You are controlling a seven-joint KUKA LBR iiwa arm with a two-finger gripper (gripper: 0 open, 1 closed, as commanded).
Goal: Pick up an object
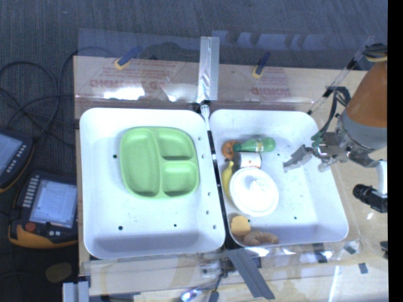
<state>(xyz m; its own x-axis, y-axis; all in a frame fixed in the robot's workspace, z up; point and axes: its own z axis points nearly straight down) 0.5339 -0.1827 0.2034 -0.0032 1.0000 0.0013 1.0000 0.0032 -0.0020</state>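
the gripper is seen above the right bin, near that bin's right side, hanging from the grey arm with its orange band. whether the jaws are apart or together cannot be told; nothing is seen between them.

the objects are gathered well to the left of the jaws, along the right bin's left wall. nearest the jaws, to their left and slightly higher in the view, a green bottle is laid on its side. just below it a small white-and-orange can is seen, and below that a white bowl, to the lower left of the jaws. a yellow banana is pressed between the bowl and the wall. farther down-left, brownish pieces are lying near the bin's front edge.

far to the left of the jaws, a green divided plate is resting in the left bin.
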